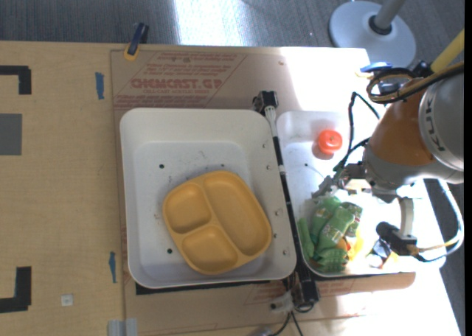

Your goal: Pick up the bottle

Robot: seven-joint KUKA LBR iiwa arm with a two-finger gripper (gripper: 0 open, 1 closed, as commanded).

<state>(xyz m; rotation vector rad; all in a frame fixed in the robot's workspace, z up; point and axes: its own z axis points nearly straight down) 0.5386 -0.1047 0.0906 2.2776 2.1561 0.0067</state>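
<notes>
The arm's bulk hides much of the right bin [295,130]; whether the gripper [341,183] grips anything cannot be told. The bottle [322,138], orange-capped, pale body washed out, lies just beyond the gripper, near the bin's far end.

A single fixed camera looks down at a slant from above the bench [59,180], at middling range. Both white bins [140,180] fill the centre and right of the frame, floor runs along the top, and the arm [413,135] enters at right.

Bottle [316,135]: clear, orange cap, right bin's far end.
</notes>
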